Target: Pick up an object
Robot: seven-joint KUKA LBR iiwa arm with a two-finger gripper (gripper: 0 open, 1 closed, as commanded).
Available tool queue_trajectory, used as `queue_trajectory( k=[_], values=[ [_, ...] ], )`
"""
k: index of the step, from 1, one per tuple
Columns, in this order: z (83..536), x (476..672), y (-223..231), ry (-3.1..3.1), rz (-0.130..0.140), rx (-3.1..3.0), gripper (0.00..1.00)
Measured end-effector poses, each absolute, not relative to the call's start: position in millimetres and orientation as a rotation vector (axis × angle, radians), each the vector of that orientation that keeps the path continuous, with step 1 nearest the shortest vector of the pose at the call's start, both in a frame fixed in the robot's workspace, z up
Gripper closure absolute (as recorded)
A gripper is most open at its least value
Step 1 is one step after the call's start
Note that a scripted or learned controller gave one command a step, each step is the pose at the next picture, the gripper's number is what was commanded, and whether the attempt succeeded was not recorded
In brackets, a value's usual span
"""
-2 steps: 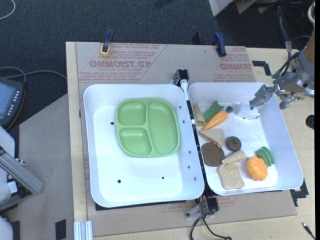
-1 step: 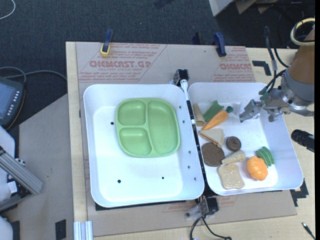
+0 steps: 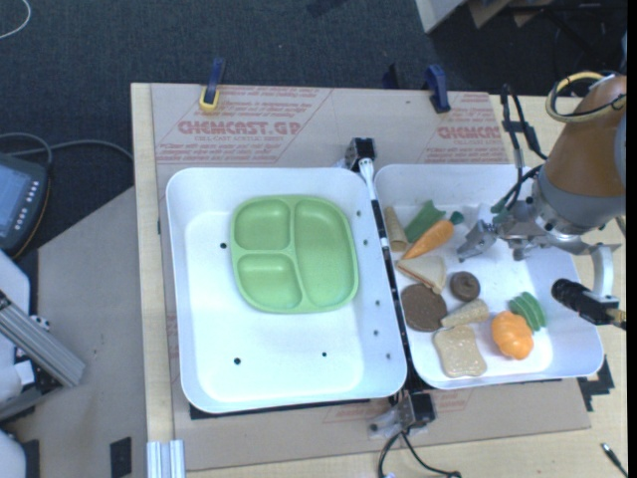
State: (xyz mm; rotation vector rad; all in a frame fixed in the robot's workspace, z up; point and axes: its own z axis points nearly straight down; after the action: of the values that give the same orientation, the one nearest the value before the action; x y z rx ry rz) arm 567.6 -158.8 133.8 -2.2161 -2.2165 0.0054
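Orange carrot (image 3: 430, 237), tapered, green top, right bin (image 3: 572, 361), gripper (image 3: 488, 241) state unclear

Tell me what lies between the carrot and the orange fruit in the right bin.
In the camera view, between the carrot and the orange fruit lie a small dark round cookie and a pale cracker.

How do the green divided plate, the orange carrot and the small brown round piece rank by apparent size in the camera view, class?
1. green divided plate, clearly largest
2. orange carrot
3. small brown round piece, smallest
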Motion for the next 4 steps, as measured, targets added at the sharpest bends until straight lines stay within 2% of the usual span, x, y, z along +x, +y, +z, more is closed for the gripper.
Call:
queue_trajectory(
  k=[1, 2, 4],
  values=[
    [81.1, 566.4, -157.5, -2.217, 0.005, -2.216, 0.0],
    [95.3, 568.1, -158.6, -2.22, -0.001, -2.224, 1.0],
    [192.0, 568.3, -165.5, -2.226, -0.004, -2.224, 1.0]
  ],
)
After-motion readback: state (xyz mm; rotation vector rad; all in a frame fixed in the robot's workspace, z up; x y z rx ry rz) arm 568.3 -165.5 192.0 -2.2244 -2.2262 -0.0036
